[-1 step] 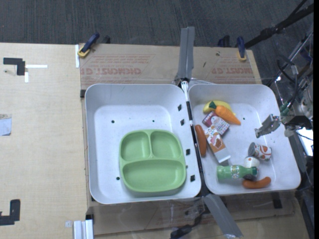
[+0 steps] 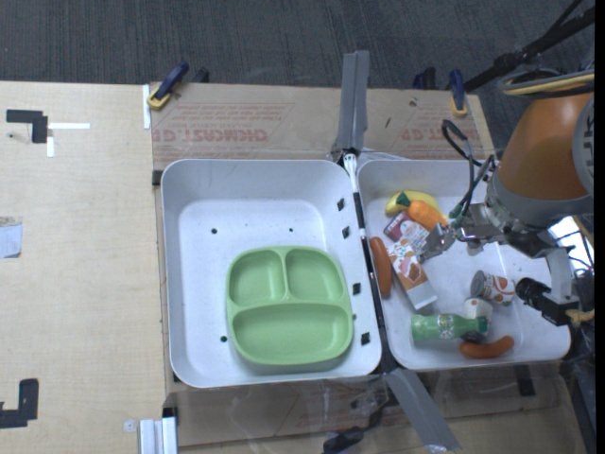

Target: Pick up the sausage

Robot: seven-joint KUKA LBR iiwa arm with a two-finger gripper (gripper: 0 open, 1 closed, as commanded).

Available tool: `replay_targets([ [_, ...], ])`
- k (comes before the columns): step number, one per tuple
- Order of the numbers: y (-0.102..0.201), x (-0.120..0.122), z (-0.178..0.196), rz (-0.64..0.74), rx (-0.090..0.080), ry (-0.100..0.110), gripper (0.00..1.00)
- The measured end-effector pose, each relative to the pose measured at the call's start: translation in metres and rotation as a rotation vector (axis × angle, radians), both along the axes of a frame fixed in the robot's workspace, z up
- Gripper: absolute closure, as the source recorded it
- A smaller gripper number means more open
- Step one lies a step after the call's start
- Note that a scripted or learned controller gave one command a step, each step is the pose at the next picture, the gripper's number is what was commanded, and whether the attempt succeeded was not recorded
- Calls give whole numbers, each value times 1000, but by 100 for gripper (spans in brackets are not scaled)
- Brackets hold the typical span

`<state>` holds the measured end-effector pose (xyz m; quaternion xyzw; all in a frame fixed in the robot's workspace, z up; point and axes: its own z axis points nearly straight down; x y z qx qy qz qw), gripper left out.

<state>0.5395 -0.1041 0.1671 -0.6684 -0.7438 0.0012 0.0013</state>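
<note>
Sausage [image 2: 380, 266] lies against right bin [image 2: 558, 343] wall, touching carton [image 2: 410, 263]; gripper [image 2: 440, 240] hovers over carton, jaw state indeterminable; risk: fingers strike carton or wall.

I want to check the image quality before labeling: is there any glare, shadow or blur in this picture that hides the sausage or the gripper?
Camera view: even, soft light; faint shadows along the walls of the left bin; the sausage by the right bin's left wall is sharp and unshadowed; the gripper is small, dark and slightly blurred, so its jaws are hard to read; mild glare on the orange band.
</note>
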Motion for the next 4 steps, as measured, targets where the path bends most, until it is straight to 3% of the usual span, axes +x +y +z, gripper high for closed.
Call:
replay_targets([
  [1, 82, 16, 24, 14, -1, -3, 0],
  [2, 50, 33, 24, -45, -2, -2, 0],
  [3, 1, 25, -39, -25, 0, -2, 0],
  [4, 26, 103, 25, -18, -2, -5, 0],
])
